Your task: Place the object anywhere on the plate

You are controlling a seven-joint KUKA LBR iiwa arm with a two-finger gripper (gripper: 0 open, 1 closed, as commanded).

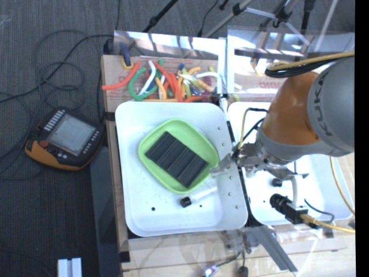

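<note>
Off the worktop's left edge, on the dark floor, I see the teach pendant [62, 139] with its orange casing and grey screen. Along the worktop's [173, 255] far edge, a tangle of coloured cables [161, 81] in orange, green, white and yellow lies just behind the left bin [138, 212].

In that left bin sits the green plate [149, 146], roughly in the bin's middle and turned diagonally. The dark ribbed object [175, 158] lies flat on the plate, covering most of its centre. A small black piece [185, 201] rests on the bin floor just beside the plate's near corner, with a short clear strip next to it.

The hand [226, 163] is at the left bin's right edge, just beside the plate's right rim, with nothing that I can see between its parts; I cannot tell whether it is apart or together. Behind it the grey and orange arm [308, 111] hangs over the right bin [259, 209].
</note>
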